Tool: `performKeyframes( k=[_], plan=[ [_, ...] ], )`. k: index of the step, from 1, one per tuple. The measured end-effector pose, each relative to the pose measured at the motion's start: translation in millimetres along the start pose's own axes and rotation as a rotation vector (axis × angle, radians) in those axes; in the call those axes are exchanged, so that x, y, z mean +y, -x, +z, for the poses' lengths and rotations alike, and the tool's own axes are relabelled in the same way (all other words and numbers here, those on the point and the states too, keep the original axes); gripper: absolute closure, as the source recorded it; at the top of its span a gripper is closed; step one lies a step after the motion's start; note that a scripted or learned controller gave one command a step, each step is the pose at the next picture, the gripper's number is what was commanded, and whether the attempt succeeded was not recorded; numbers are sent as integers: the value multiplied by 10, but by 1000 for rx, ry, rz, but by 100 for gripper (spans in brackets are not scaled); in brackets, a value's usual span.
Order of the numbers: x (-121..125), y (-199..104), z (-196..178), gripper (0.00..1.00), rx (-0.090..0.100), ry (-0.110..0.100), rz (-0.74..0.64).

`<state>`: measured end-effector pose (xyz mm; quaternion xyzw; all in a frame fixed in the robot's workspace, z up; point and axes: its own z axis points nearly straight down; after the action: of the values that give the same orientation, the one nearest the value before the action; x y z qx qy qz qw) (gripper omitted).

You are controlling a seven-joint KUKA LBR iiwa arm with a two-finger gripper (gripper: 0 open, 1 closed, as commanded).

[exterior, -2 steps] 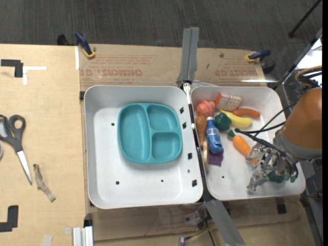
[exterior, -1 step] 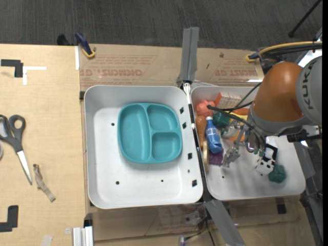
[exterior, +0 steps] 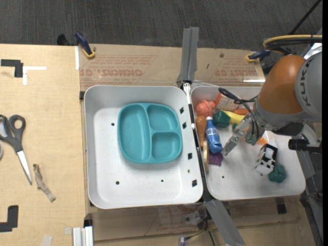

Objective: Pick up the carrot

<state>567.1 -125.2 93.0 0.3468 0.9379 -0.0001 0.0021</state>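
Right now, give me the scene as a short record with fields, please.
left bin: holds a teal divided plate
right bin: toys piled at its left and far side
carrot: orange, in the right bin by the divider, beside a blue bottle
gripper: over the right bin, right of the bottle, nothing seen between its fingers
bench, left: scissors

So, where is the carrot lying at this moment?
The carrot lies in the right bin, at its left wall, below the pink toy and beside the blue bottle, left of the hand.
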Motion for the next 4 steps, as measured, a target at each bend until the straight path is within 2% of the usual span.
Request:
performKeyframes(
  k=[1, 2, 3, 4],
  plan=[
    [-70, 234, -75, 0, 1, 1, 92],
    [-634, 294, 5, 0, 2, -2, 399],
    [-187, 835, -7, 0, -1, 0, 76],
    [-116, 328, 8, 0, 3, -2, 141]
  ],
)
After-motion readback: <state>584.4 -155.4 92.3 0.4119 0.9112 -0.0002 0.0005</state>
